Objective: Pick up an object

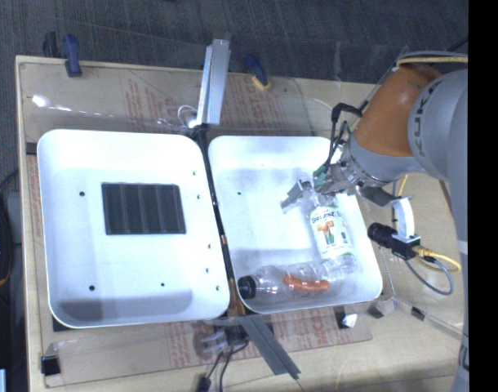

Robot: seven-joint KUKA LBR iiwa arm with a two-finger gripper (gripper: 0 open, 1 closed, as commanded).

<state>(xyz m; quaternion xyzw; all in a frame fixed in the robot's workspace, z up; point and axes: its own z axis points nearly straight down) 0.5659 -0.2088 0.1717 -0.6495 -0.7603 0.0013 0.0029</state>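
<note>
**Gripper low over the right bin, near a labelled bottle**

The gripper [308, 193] sits inside the right bin [257, 158], near its right wall, just above the upper end of a white labelled bottle [331, 231]. Whether it is wide, narrow or holding anything cannot be told at this size.

2 candidates lie here: the labelled bottle, slanting along the right wall, and a clear bottle [294, 282] with a dark cap, lying along the near wall with something orange inside it. Their ends meet in the corner.

To do this step well, I judge the grasp should go across the labelled bottle's body, away from the wall. The left bin [61, 219] holds a dark ribbed panel [143, 208].
</note>
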